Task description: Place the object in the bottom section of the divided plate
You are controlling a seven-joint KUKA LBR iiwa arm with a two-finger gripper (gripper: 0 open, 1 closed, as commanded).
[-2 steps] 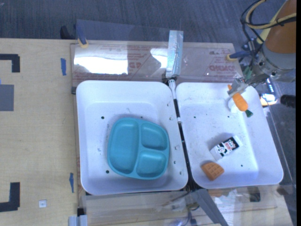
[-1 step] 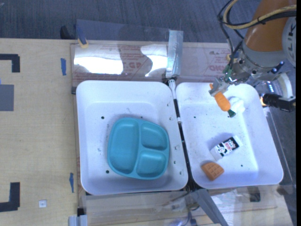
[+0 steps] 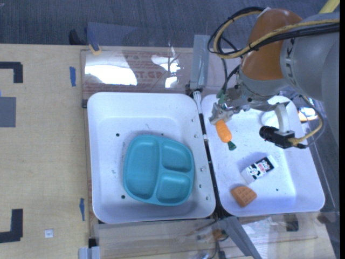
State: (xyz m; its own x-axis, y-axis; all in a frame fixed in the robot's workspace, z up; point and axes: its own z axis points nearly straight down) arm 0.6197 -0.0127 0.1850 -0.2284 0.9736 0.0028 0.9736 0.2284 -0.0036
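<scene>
Gripper point(image 3: 222, 114) at carrot's point(image 3: 224, 132) top end, in right bin point(image 3: 302, 193); whether it's pinching carrot can't be told. Carrot's long axis runs down-right, leaf end lowest. Blue divided plate point(image 3: 158, 169) lies left and below carrot, in left bin point(image 3: 108, 112).

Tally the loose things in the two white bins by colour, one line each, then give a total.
Teal: 1, the divided plate in the left bin.
Orange with a green end: 1, the toy carrot in the right bin.
Tan-orange: 1, the waffle-like piece.
Black and white: 1, the small carton.
Total: 4
</scene>
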